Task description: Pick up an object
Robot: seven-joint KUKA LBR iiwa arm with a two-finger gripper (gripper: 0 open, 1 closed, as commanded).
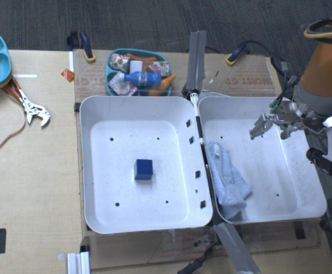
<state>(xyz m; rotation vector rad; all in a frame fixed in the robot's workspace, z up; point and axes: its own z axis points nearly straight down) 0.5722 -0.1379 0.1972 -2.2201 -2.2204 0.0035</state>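
- You have the worktop (28,181), tan, carrying two shallow white bins side by side.
- Your left bin (97,153) holds one thing, a small blue block (144,169), sitting flat a little below the bin's middle and well apart from every wall. It looks close to a cube, so you can read no clear long axis; its edges sit roughly square to the bin's sides.
- Your right bin (291,176) holds a pale blue-grey cloth (227,180), crumpled, lying against the left wall. Its long axis runs from the upper left down toward the bin's near edge, slightly slanted to the right.
- The arm (324,61) comes in from the right, above the right bin's far right corner.
- Beyond the bins you see a teal bowl (138,73) of mixed small items, and a wrench (33,110) to the far left.
- The tool (266,124) hangs over the upper part of the right bin, pointing left, nothing between its fingers; whether they stand wide or narrow you cannot tell.
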